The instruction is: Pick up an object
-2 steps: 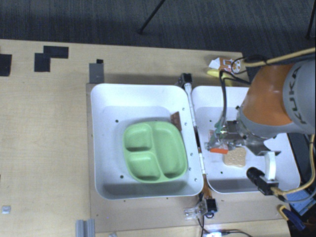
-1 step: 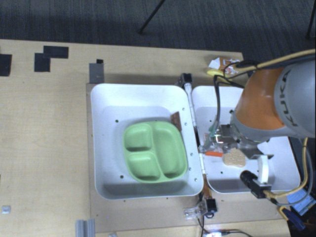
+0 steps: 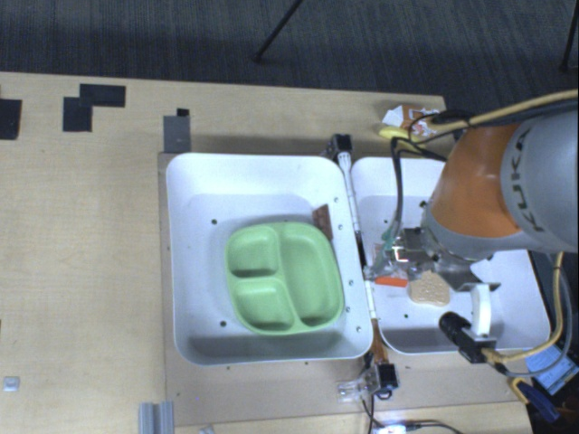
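While the big grey arm hangs over the right bin, the left bin holds a green divided tray. That tray looks light, stiff and slick; I would pinch its raised rim or a divider. By the gripper lies a tan, bread-like lump, probably soft, beside a small orange piece. Whether the gripper holds anything, I cannot tell.

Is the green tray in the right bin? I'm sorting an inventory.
No, the green tray lies in the left bin, across the divider from the arm.
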You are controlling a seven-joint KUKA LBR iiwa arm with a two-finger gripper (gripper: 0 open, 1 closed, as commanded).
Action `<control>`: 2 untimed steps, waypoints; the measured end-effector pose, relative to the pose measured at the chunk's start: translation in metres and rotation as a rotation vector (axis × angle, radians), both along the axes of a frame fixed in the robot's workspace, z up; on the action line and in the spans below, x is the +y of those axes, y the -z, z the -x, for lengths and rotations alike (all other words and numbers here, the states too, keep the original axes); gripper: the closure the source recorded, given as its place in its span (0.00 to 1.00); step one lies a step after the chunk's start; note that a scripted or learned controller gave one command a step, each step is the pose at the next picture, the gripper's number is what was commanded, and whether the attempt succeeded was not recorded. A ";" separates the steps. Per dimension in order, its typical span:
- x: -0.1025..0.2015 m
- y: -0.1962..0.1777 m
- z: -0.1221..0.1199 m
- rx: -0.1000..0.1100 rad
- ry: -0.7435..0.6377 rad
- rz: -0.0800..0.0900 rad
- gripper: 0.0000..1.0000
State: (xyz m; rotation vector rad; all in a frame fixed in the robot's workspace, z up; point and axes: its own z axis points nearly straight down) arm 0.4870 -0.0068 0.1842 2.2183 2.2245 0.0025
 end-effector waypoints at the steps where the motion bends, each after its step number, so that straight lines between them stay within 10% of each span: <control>1: 0.001 0.000 -0.012 -0.001 -0.002 0.000 1.00; 2: 0.000 0.000 0.000 0.000 0.000 0.000 1.00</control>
